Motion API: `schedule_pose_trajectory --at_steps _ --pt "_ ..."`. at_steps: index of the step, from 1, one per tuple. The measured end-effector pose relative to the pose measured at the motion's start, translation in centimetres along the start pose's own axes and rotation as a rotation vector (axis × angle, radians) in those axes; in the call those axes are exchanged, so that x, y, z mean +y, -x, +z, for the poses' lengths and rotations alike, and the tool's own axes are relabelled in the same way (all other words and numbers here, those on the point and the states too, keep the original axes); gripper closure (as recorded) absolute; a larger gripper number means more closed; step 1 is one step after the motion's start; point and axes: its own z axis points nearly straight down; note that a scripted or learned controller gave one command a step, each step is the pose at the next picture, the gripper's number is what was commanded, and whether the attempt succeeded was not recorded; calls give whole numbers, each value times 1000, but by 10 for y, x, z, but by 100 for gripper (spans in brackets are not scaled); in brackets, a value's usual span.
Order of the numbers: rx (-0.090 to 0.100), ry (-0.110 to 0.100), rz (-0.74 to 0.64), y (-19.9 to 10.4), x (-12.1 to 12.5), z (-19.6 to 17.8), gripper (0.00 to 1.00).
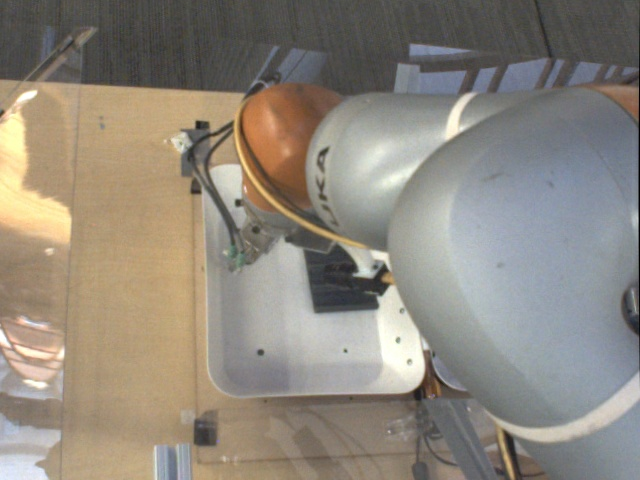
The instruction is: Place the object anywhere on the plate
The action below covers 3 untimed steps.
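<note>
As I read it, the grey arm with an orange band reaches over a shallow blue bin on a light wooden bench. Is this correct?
Not quite: the camera view shows the bin is white, not blue. The rest holds: the grey arm with its orange band reaches over that shallow bin on the light wooden bench.
</note>
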Motion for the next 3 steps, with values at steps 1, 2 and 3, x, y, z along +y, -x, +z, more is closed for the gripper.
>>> schedule_pose_trajectory --at_steps 1,2,3 --pt "-6 6 -368 55 33 17 100" --pt "-4 4 -950 43 36 11 100" --pt "-5 5 -1321 -2 -1 -23 100"
